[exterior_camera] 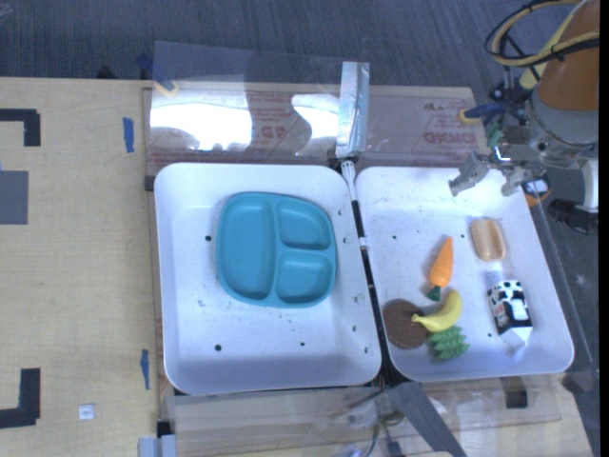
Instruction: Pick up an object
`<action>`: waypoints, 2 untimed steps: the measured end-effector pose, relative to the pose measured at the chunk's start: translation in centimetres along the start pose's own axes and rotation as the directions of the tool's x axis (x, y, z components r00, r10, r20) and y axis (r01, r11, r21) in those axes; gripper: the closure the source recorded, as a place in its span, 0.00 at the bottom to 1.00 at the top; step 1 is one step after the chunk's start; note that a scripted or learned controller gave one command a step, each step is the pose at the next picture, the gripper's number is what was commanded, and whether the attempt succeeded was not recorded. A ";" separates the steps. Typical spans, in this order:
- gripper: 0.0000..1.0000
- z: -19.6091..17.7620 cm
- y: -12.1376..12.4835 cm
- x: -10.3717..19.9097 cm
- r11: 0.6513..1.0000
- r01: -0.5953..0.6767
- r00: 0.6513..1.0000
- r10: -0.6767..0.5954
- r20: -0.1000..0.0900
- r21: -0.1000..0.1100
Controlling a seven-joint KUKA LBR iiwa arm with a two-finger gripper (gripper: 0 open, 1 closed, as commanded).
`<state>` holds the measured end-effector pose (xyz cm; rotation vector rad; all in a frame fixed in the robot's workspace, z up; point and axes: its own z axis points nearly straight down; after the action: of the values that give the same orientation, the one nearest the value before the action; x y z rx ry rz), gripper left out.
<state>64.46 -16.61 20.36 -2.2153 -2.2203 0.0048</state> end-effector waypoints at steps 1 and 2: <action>0.00 11.2 -5.3 0.7 0.996 -0.093 0.996 0.093 0.000 -0.005; 1.00 10.6 -5.3 0.6 0.995 -0.096 0.995 0.096 0.000 -0.001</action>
<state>59.05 -16.04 9.83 -2.3198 -2.1116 0.0036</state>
